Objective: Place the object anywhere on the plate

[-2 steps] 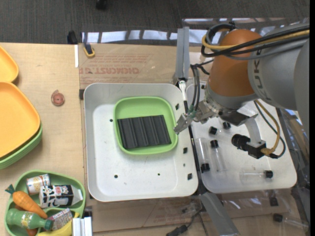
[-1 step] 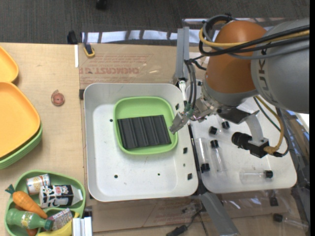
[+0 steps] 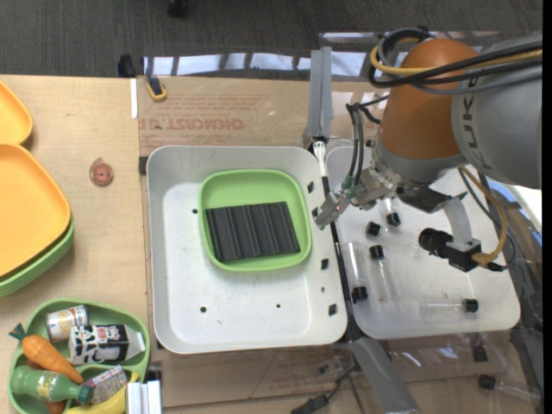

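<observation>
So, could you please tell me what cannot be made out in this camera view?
- Gripper: the arm's wrist covers it from above, so its state is unclear.
- Right bin: its far part is hidden under the arm.
- Orange plates: cut off by the left edge.
- Food packets in the green bowl: labels too small.

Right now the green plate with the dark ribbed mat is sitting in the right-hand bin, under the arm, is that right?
Not quite. The green plate with the dark ribbed mat sits in the left-hand bin, not the right-hand one. The camera view shows the arm over the right-hand bin, which holds small black pieces and clear tubes instead.
</observation>
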